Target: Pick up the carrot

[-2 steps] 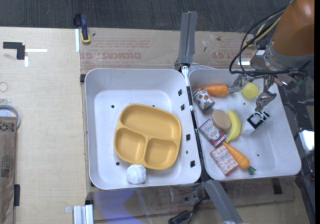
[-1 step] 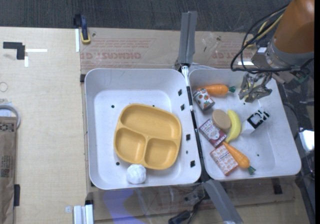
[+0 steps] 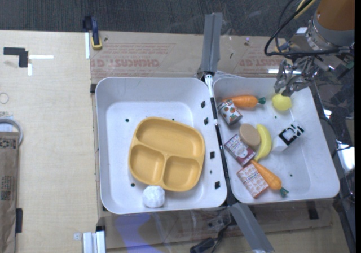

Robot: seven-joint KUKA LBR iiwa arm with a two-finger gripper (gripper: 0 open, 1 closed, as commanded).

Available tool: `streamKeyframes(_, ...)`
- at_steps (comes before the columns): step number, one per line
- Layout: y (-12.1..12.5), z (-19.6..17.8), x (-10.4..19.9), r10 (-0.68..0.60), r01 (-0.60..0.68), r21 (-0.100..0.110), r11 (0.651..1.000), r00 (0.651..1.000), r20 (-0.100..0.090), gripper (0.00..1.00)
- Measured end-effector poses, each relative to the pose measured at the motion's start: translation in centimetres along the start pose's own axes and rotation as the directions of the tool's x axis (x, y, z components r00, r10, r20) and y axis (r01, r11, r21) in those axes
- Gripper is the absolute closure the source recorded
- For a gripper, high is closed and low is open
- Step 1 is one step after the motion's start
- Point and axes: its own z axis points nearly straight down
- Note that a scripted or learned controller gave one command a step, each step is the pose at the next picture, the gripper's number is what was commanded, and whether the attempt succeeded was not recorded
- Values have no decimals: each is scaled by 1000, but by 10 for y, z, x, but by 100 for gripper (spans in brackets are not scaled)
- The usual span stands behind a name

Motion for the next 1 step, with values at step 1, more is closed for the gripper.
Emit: streamKeyframes(1,28,-53,-25,9,-9,0,1000,1000,0,100)
